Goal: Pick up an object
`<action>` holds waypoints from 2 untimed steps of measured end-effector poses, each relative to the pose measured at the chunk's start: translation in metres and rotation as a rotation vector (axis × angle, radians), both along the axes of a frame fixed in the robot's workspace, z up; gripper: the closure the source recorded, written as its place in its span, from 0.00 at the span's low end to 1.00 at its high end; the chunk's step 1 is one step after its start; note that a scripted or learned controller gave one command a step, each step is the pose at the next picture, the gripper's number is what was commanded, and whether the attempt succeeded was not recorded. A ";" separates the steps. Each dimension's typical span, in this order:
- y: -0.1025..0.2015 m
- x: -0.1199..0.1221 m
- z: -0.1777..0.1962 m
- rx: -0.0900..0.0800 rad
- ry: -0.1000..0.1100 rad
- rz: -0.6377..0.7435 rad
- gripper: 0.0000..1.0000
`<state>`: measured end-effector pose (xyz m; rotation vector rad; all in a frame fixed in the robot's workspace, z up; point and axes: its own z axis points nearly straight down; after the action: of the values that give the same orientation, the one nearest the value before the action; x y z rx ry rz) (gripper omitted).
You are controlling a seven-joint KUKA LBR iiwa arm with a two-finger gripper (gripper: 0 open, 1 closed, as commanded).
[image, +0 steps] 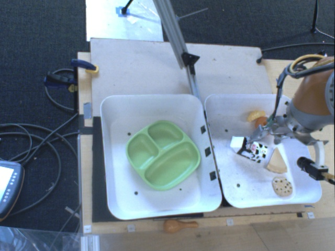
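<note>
In the right bin (230, 192) lie several small objects. A black-and-white patterned block (255, 151) lies near the middle with a small white piece (237, 141) at its left. An orange toy (257, 117) sits toward the back, a tan wedge (277, 162) and a speckled cookie (282, 186) toward the front right. My gripper (260, 135) hangs low over the bin, just above and right of the patterned block, under the orange-banded wrist (313, 95).
The left bin (112, 192) holds a green divided plate (163, 154). A tan object (180, 225) lies on the bench in front of the bins. A grey camera pole (172, 25) slants over the back of the bench. Cables lie on the floor at the left.
</note>
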<state>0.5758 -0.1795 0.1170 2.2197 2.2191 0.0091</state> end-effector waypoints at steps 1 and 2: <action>-0.001 0.002 0.014 -0.004 -0.007 0.001 1.00; 0.007 0.002 0.063 -0.004 -0.001 0.007 1.00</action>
<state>0.5776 -0.1721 0.1801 2.2099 2.2246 0.0056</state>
